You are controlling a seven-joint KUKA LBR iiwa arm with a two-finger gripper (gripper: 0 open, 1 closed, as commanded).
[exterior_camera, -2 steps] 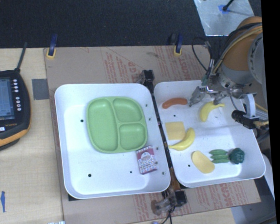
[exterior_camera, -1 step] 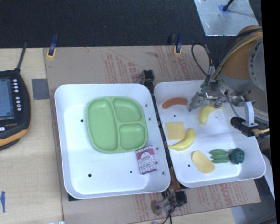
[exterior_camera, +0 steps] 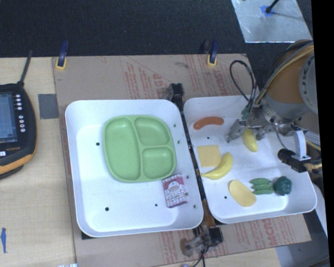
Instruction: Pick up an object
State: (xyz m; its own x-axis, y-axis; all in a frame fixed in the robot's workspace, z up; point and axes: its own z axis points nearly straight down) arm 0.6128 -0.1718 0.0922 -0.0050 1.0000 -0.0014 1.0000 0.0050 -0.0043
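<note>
At the near edge of the right bin point(exterior_camera: 297, 206), a yellow chip-shaped piece point(exterior_camera: 242, 193) lies beside a green vegetable toy point(exterior_camera: 270, 185). Just beyond them a banana point(exterior_camera: 220, 167) touches a pale yellow cheese square point(exterior_camera: 209, 155). In the left bin point(exterior_camera: 83, 164), a small red-and-white packet point(exterior_camera: 175, 190) sits near the right corner, with a green divided plate point(exterior_camera: 138, 147) farther back. Farther in, the grey-and-orange arm point(exterior_camera: 292, 87) reaches in from the right, its tool point(exterior_camera: 244, 131) lowered over a small yellow lemon-like object point(exterior_camera: 250, 141) in the right bin, the metal fingers point(exterior_camera: 234, 133) spread apart just above it; whether they touch it cannot be told. An orange sausage point(exterior_camera: 208, 122) lies left of the tool toward the far wall. On the bench point(exterior_camera: 25, 225) at far left rests a control pendant point(exterior_camera: 4, 130).
</note>
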